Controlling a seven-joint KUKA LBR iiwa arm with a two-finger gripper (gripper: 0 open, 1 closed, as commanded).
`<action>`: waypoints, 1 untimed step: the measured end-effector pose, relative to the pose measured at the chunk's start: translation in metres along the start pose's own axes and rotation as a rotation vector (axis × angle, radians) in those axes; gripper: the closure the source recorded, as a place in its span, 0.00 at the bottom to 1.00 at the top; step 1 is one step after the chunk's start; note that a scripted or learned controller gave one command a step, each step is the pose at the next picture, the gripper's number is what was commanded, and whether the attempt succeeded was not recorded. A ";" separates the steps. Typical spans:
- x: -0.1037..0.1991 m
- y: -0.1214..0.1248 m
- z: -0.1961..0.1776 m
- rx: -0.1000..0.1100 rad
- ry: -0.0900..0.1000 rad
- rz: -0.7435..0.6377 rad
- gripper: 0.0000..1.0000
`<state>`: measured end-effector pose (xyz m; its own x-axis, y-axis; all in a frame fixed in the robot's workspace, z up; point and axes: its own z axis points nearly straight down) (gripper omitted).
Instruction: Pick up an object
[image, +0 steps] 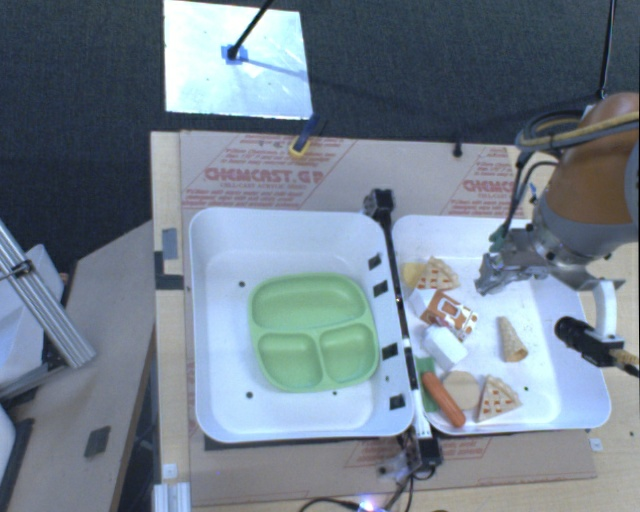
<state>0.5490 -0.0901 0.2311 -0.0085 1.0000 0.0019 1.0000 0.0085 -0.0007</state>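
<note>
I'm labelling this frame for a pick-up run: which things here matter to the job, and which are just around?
Job: gripper; right bin toys: waffle wedges, carton, cone, white block, sausage.

Around: green tray, left bin, foil sheet.

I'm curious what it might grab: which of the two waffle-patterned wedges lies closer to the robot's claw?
The tan waffle-patterned wedge at the right bin's far-left corner, beside the gripper. The other wedge lies at the near edge.

Green divided tray (310, 330) in left bin (215, 300), metal sheet (238, 60) beyond bench
</note>
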 end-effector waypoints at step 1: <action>0.041 -0.030 0.014 0.002 0.001 0.000 1.00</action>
<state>0.5188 -0.0493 0.2175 -0.0084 1.0000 0.0025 1.0000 0.0084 -0.0027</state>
